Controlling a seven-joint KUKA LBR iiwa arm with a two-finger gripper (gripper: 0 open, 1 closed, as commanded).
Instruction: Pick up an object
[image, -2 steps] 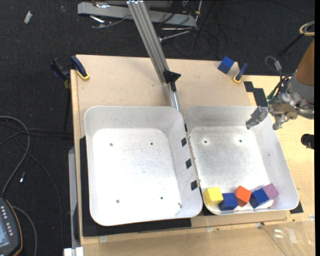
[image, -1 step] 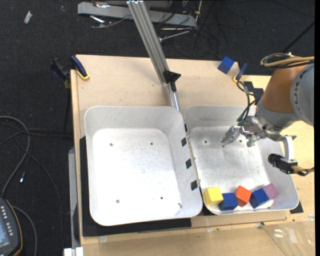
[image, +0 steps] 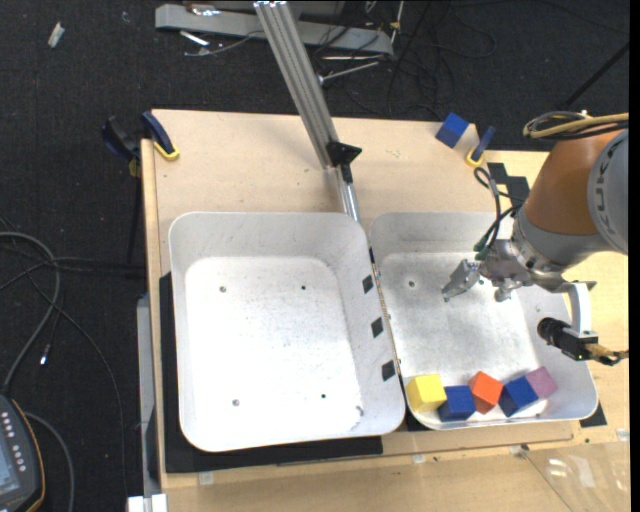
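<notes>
- i see the gripper hanging over the middle of the right bin, coming in from the right on the grey arm with its orange band.
- its fingers look spread a little apart, and nothing sits between them that i can make out.
- the blocks are bunched along the near wall of the right bin, well apart from the gripper: a yellow block at the left, then a blue block touching it, an orange block, a second blue block, and a pale purple block at the right end.
- the left bin lies just beside the right one, their rims touching.
- another blue cube rests on the wooden bench beyond the bins, near a clamp.
</notes>
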